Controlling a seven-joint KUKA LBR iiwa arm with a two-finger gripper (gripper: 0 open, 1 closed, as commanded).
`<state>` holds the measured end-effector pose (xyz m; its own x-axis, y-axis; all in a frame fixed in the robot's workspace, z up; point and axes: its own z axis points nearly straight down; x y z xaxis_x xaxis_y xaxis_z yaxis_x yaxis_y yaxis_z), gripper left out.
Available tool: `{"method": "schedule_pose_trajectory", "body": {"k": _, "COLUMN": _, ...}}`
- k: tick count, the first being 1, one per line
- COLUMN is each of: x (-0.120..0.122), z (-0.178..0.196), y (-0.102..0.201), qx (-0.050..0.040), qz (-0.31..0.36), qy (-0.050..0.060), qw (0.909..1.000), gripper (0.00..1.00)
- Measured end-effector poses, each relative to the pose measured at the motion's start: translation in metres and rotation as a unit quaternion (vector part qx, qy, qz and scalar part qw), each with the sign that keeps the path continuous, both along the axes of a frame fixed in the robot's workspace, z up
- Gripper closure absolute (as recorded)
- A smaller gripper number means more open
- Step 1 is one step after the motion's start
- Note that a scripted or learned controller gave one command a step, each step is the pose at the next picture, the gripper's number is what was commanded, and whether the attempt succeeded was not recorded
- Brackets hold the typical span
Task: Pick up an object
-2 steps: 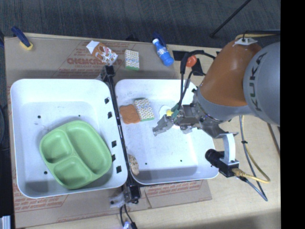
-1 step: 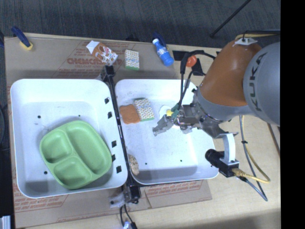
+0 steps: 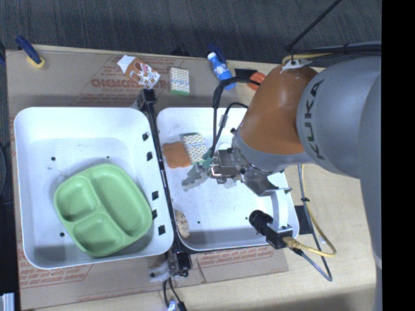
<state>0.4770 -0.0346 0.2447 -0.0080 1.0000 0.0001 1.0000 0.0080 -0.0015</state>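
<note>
The hand hangs low over the right bin, its grey fingers pointing toward the divider between the two bins; whether they are spread or pressed together cannot be told, and nothing shows between them. Just above the hand, almost touching its tip, lie an orange block and, beside that, a patterned packet, both on the floor of the right bin. Below the hand, in the bin's near left corner against the wall, sits a small speckled lump. Behind the hand the arm swells wide, its orange band covering much of the bin's right half, and a black fitting with a yellow cable trails off over the bin's lower right rim. Well to the left of the hand, past the divider, the left bin holds a green divided tray lying flat in its near half. Farther off above the hand, outside the bins on the worktop, lie a crumpled wrapper, a small green-and-white box and a blue clamp; another blue clamp sits at the far left corner.
</note>
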Motion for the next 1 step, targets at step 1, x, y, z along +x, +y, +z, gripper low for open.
{"method": "schedule_pose_trajectory", "body": {"k": 1, "x": 0.0878, "z": -0.0119, "y": -0.0721, "qx": -0.0003, "qz": -0.002, "qy": 0.000, "qw": 1.0000, "gripper": 0.00}}
